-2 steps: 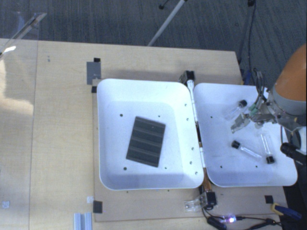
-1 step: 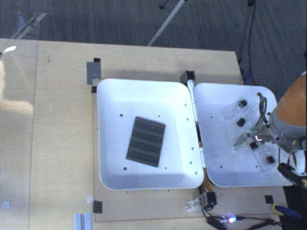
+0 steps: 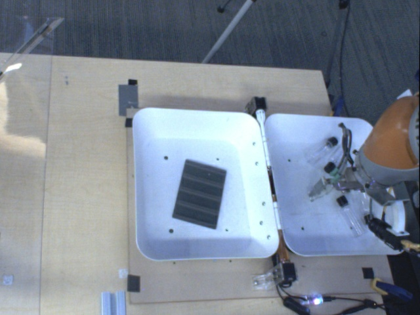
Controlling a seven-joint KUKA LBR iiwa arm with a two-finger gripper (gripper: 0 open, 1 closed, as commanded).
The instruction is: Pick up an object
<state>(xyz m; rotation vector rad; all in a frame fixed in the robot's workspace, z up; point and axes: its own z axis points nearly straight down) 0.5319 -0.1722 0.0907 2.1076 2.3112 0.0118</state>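
Note:
A dark grey ribbed rectangular block (image 3: pixel 200 193) lies flat in the left white bin (image 3: pixel 151 176), slightly tilted, near its middle. My gripper (image 3: pixel 316 174) hangs over the right white bin (image 3: pixel 295 228), near its centre and well to the right of the block. Its two translucent fingers (image 3: pixel 320 191) are spread apart and point left, open, with only the bin floor between them. The grey arm with its orange band (image 3: pixel 390 140) comes in from the right and covers the right bin's far side.
A ridge (image 3: pixel 268 169) where the two bin rims meet separates gripper from block. Black clamps (image 3: pixel 131 100) and brackets sit at the bin corners on the wooden bench. Cables and a small lit part (image 3: pixel 308 300) lie at the front edge.

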